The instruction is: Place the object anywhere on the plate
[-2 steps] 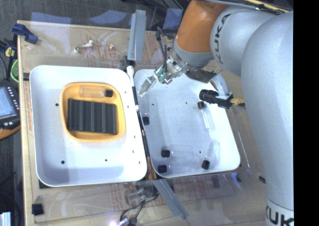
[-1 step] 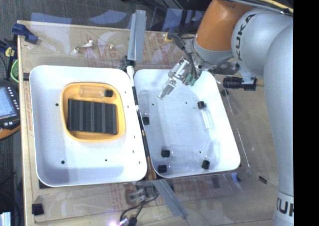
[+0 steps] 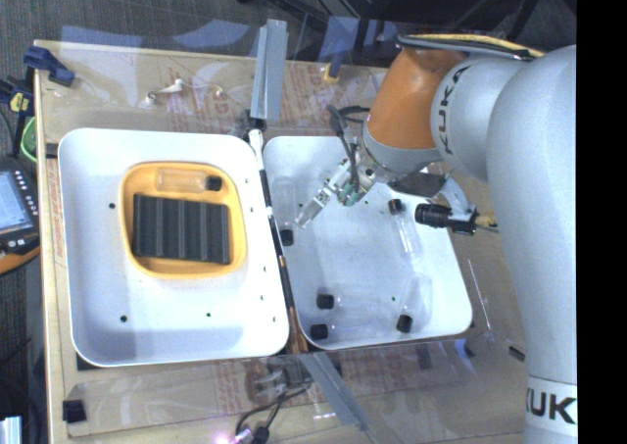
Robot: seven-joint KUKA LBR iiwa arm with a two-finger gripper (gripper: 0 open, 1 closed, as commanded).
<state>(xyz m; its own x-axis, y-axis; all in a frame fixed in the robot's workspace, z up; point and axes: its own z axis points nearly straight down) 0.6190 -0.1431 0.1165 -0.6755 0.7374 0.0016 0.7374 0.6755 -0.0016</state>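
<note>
End effector point(image 3: 328, 197) over right bin point(image 3: 446, 305), can't tell what it's gripping, if anything. Clear object point(image 3: 186, 178) at 12 o'clock on yellow plate point(image 3: 132, 212), left bin point(image 3: 88, 305). Looks basically done; next just retract.

The bins point(image 3: 157, 334) looked smooth matt white plastic, the plate point(image 3: 183, 177) glossy yellow with a dark ribbed insert point(image 3: 182, 228), the arm point(image 3: 509, 138) satin grey, the bench point(image 3: 127, 89) worn wood.

The grey arm point(image 3: 534, 187) bears "KUKA" beside its orange band and "KUK", cut off, lower down.
</note>
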